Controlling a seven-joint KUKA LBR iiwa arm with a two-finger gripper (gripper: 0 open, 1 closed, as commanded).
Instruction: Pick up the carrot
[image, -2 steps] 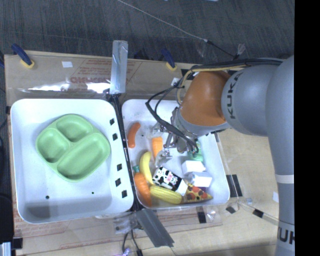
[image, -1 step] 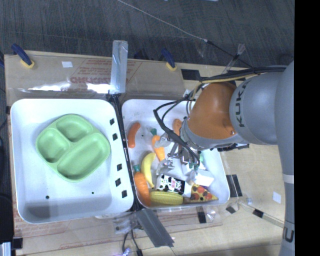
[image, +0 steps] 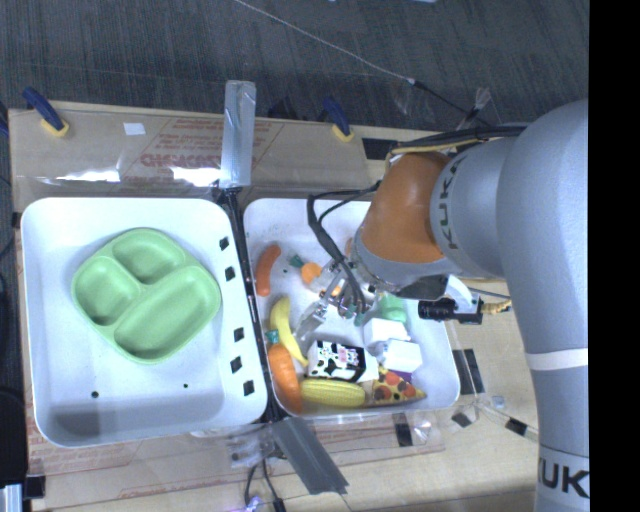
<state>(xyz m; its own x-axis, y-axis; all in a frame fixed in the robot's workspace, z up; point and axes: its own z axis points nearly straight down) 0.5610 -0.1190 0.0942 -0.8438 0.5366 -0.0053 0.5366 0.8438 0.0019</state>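
Camera view puts the two-finger metal claw (image: 330, 300) low over the middle of the right white bin (image: 440, 385), hanging under the grey arm's orange wrist band (image: 400, 215). You cannot tell from this angle whether the claw is released or clenched; nothing can be seen gripped in it. It appears poised there because the clutter sits tight around it and a straight drop is the likely way in.

Just toward the bin's left wall from the claw lies the smooth orange tapered carrot (image: 266, 268), close against that wall in the bin's far-left part and apart from the claw. You would judge the claw needs to shift toward the left wall before closing. A small orange piece with a green tip (image: 309, 269) lies between the carrot and the claw and could be mistaken for the target.

Working outward, a yellow curved banana (image: 284, 328) runs along the left wall nearer you, with a second rounded orange item (image: 284, 378) in the near-left corner. A black-and-white cow-print carton (image: 336, 360) sits over a yellow corn cob (image: 335, 393) by the near edge. White blocks (image: 398, 352) crowd the right side.

In the left white bin (image: 40, 290), a pale green three-compartment plastic plate (image: 147, 292) rests near its centre, its compartments bare.
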